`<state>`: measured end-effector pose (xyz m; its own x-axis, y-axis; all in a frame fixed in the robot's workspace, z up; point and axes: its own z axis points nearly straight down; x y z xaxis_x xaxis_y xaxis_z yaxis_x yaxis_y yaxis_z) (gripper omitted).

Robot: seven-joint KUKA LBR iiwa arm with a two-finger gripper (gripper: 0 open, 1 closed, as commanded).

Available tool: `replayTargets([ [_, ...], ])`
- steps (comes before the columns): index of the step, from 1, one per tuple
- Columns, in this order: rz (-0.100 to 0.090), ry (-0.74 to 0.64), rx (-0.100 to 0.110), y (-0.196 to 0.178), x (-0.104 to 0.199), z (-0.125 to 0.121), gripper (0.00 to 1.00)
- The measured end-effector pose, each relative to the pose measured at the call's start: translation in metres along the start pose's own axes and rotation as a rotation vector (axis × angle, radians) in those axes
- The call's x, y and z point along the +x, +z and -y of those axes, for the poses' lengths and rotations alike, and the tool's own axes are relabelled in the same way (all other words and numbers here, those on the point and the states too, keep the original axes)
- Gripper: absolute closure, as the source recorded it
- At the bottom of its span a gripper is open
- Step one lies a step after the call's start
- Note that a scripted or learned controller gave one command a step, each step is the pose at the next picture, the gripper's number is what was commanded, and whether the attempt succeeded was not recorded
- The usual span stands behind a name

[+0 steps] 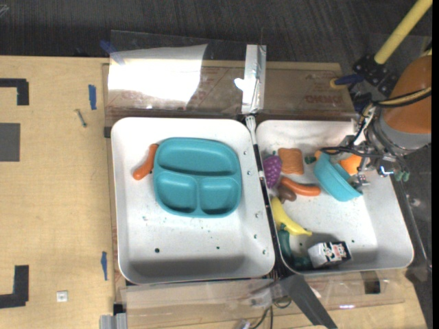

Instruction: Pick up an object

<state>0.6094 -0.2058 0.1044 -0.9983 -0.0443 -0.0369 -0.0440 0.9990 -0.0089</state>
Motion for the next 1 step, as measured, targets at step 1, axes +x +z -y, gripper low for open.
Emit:
replayTargets([
  [1,0.008,-0.002,0.003,-0.0095,-0.0023,-0.0004,1.0],
])
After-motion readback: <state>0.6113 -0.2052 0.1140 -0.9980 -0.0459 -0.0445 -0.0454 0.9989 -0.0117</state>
